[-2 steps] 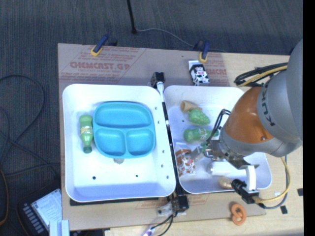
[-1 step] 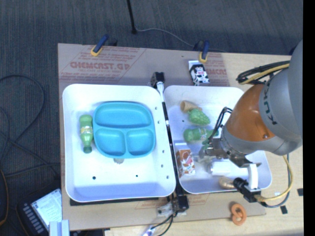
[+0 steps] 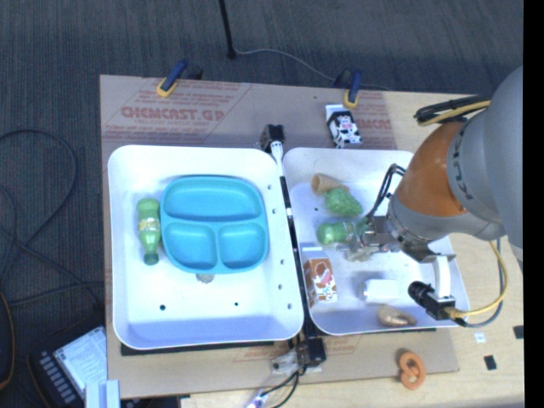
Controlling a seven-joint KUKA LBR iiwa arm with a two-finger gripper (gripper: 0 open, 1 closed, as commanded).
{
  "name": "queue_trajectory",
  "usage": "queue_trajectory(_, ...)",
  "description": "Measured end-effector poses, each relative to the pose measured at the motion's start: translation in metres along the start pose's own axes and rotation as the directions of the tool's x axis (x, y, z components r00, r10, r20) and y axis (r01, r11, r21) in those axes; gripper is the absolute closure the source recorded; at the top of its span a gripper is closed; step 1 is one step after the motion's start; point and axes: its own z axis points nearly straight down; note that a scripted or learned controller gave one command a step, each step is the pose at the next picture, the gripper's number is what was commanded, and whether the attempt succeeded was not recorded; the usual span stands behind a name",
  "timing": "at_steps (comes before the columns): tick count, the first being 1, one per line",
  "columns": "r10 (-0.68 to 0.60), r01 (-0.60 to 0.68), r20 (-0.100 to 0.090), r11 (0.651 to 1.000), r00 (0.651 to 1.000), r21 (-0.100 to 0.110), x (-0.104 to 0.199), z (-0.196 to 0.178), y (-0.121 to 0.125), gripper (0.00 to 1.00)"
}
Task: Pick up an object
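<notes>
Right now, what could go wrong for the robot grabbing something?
The gripper sits low in the right bin, right beside a green toy. It might nudge that toy away instead of catching it. Another green toy and a cone lie close by, so they could get bumped too. The arm's black cable hangs near them and might snag.

Grey rounded arm [image 3: 501, 155], orange band [image 3: 429, 181] above wrist. Black cable [image 3: 387, 185] loops beside band; yellow cable [image 3: 484, 308] trails lower down. End effector [image 3: 367, 238] metallic, detail blurred, perhaps silver.
</notes>
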Motion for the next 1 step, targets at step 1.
queue_trajectory(1, 0.001, -0.001, 0.004, 1.0, 1.0, 0.0, -0.0197, -0.0951, 0.0674, 1.0)
